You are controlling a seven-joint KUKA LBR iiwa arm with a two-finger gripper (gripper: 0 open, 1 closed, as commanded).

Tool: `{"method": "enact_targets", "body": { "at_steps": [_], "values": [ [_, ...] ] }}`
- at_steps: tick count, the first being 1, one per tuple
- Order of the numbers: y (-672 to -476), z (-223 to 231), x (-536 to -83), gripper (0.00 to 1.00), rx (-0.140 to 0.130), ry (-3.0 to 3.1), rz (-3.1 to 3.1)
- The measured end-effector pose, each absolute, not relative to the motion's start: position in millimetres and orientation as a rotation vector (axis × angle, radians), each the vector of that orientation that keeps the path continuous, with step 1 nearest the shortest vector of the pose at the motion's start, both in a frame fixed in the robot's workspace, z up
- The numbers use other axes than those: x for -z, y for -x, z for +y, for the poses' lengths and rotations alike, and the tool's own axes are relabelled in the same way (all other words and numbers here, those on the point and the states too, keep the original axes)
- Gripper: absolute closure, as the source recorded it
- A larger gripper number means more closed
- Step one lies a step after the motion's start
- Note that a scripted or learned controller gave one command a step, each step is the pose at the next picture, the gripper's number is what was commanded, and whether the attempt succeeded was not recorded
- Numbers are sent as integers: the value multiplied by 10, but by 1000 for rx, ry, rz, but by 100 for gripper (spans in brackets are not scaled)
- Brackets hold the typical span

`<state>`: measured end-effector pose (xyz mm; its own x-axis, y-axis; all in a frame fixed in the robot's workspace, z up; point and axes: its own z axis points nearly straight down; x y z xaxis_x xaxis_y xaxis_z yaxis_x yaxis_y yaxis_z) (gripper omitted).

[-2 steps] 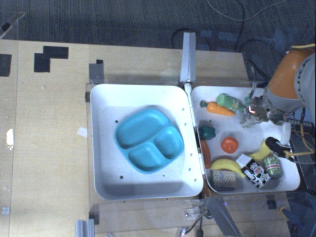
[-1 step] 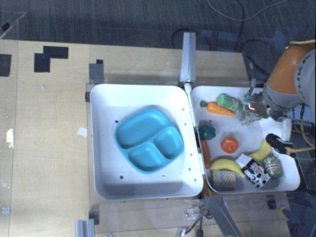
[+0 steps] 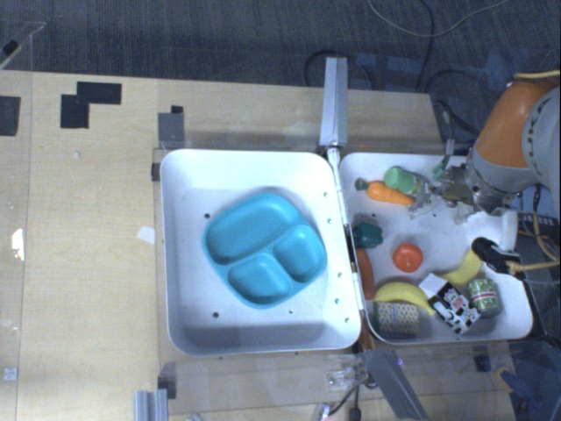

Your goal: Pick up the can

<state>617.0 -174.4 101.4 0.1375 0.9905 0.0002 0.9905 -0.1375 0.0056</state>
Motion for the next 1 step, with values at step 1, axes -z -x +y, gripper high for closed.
{"method": "enact_targets", "body": {
  "at_steps": [1],
  "values": [
    [-6410,-1396,-1731,0,-8,-2212,2221]
  ]
}}
